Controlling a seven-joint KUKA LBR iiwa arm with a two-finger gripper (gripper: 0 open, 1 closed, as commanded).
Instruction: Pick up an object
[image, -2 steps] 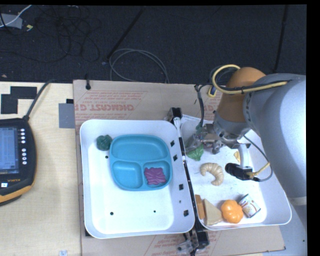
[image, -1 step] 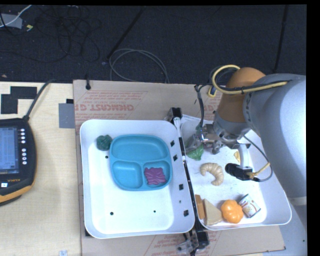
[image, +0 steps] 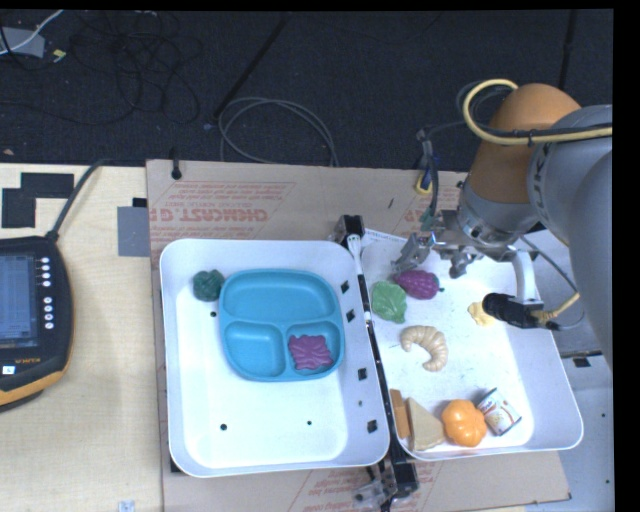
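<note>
orange fruit (image: 462, 422) and bread wedge (image: 422, 425) at the right bin's (image: 545, 375) near edge, croissant (image: 427, 345) mid-bin, green piece (image: 389, 300) and purple piece (image: 419, 285) farther back, gripper (image: 436, 254) just above the purple piece, open or closed cannot tell; left bin (image: 190, 400) holds a blue tray (image: 265, 320).

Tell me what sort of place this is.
Probably a robotics lab test bench: a robot arm reaches over two white bins of toy food, a teach pendant lies alongside, and loose cables trail behind.
</note>
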